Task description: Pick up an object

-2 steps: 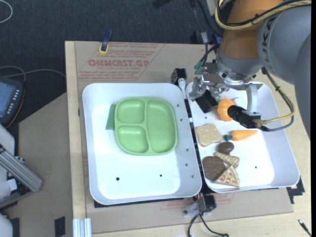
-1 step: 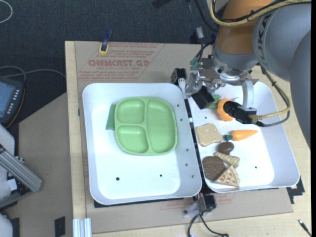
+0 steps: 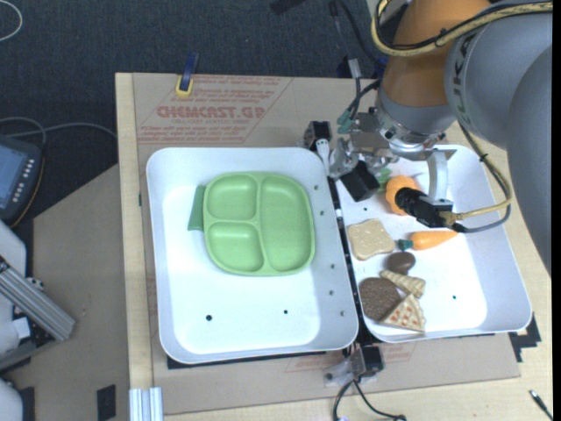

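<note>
orange toy carrot (image 3: 432, 239) lies flat in the right white bin (image 3: 491, 296), at four o'clock from the gripper (image 3: 379, 167); beige cardboard bench (image 3: 131, 191), dark carpet (image 3: 131, 16).

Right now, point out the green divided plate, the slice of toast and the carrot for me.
Green divided plastic plate (image 3: 259, 223): camera view, on the ridge where its compartments meet.
Tan toy slice of toast (image 3: 370, 239): camera view, middle of its top face.
Orange toy carrot (image 3: 431, 239): camera view, middle of its body.
</note>
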`<action>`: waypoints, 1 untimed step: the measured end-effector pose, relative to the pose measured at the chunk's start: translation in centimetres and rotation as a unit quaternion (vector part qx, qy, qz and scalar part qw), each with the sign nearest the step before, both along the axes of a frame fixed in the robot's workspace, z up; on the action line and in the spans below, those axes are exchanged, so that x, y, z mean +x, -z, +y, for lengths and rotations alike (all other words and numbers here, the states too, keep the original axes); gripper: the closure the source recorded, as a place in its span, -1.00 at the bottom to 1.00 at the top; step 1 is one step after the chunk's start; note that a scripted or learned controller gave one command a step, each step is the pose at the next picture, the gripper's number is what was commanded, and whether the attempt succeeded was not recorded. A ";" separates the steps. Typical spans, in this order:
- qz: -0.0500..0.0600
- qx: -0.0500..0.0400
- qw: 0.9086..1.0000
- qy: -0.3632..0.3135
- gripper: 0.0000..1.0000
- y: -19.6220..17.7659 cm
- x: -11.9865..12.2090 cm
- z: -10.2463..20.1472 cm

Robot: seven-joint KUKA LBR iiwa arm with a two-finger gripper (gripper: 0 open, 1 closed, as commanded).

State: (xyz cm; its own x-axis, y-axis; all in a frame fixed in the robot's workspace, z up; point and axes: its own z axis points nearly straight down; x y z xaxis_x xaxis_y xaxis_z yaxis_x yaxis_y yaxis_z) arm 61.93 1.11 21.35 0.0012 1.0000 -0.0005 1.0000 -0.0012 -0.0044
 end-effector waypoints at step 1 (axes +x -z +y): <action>-0.001 0.001 1.000 -0.001 1.00 -0.5 -0.4 0.6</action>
